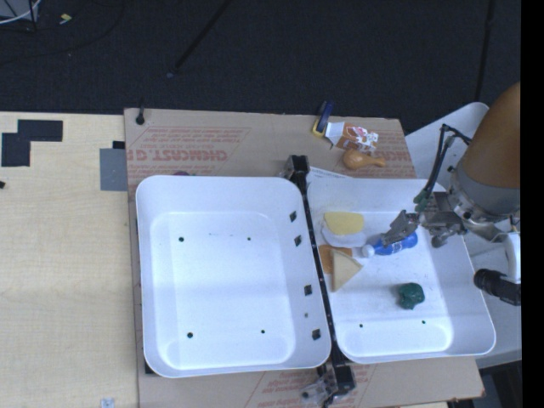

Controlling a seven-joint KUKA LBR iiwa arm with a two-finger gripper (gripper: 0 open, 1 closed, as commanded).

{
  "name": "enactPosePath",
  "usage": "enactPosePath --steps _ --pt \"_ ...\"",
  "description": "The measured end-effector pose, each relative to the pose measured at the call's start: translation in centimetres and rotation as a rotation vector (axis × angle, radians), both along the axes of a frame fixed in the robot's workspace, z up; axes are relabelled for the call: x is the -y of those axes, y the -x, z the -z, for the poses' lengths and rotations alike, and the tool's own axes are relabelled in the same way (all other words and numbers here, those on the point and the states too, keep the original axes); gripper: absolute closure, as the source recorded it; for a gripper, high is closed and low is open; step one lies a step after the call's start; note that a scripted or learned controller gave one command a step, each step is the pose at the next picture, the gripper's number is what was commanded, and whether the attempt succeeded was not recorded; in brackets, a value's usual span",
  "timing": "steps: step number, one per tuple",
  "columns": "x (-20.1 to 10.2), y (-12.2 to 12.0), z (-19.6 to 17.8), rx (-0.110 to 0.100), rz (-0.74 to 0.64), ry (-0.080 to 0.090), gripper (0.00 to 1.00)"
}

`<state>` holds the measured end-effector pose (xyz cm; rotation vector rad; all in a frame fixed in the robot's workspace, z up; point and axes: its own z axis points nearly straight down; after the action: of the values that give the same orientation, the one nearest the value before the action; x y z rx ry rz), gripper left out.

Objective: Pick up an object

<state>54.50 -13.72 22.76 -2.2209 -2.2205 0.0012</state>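
Note:
The right bin (pixel 459 334) holds several small objects. A pale yellow block (pixel 343 223) lies near its back left, with a tan wedge (pixel 342 269) just in front of it. A blue object with a white tip (pixel 391 245) lies in the middle, and a dark green lump (pixel 410 295) sits nearer the front. My gripper (pixel 401 226) reaches in from the right and hangs right over the blue object's back end, very close to it or touching it. Whether anything is held cannot be made out.
The left bin (pixel 161 228) sits beside the right one, with a black divider (pixel 310 262) between them. Behind the bins on the cardboard lie a blue-and-yellow item (pixel 323 119), a red-and-white wrapper (pixel 359 134) and an orange piece (pixel 360 160).

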Motion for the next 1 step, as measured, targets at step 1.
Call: enactPosePath --steps 1 --pt "-4.99 -3.51 14.45 -0.001 -0.003 -0.002 0.00"
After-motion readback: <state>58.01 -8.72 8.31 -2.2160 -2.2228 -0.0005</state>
